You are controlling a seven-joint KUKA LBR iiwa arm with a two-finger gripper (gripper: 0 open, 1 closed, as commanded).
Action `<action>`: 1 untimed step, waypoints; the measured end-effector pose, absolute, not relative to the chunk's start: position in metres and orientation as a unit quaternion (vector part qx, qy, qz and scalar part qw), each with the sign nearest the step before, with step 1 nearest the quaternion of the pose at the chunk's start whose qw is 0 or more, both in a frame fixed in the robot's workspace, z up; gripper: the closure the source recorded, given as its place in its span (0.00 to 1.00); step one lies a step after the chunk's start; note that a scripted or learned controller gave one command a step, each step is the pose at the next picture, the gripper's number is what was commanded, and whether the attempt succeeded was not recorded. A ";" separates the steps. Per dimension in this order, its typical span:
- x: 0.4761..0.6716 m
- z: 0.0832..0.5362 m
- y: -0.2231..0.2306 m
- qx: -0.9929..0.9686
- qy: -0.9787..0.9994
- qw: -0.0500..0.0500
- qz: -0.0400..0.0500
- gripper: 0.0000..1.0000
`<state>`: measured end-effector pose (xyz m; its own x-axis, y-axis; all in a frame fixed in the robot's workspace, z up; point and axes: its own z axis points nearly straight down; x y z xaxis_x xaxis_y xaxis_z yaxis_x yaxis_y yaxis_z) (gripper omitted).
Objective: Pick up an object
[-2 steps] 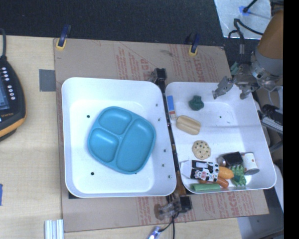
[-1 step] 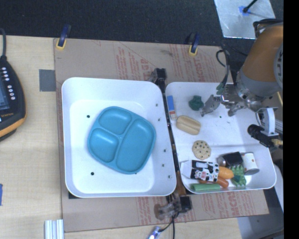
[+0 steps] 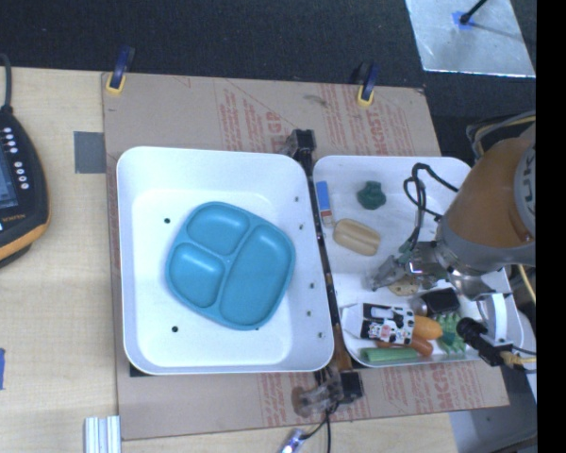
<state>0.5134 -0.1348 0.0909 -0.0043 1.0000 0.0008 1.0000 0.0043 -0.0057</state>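
Lower right of frame, we see the gripper low in the right bin, fingers spread and holding nothing, the tan bread-like block just up-left of it; we judge a clean grasp needs centring over one item, clear of the bin wall.

- Faint red printing is seen on the cardboard sheet beneath the bins, too blurred to be read.
- No legible text is found on the handheld pendant at the surface's left edge.
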 end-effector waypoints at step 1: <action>0.551 0.092 -0.111 -0.705 -0.709 0.001 0.001 0.00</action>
